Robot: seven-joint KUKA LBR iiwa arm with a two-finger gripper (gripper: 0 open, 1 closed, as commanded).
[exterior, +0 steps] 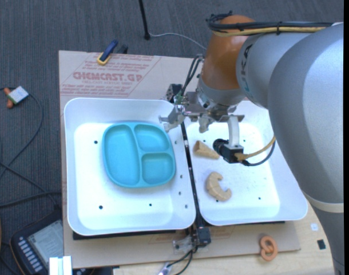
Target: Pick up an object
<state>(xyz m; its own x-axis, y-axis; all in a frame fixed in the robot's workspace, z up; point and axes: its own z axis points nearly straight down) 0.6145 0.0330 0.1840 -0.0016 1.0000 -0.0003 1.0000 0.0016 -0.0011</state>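
Observation:
In the right bin (277,202) lie two tan pastry-like objects: a wedge-shaped piece (205,149) near the divider and a croissant (218,187) closer to the front. The gripper (204,125) hangs from the orange-banded wrist over the back left part of the right bin, just above and behind the wedge piece. A black part of the hand (227,149) sits right beside the wedge. Nothing shows held in the gripper.
The left bin (88,211) holds a light blue divided plate (138,154). An orange ring (268,247) lies on the board in front of the right bin. A blue-and-yellow tool (108,51) rests behind the bins. The grey arm covers the right side.

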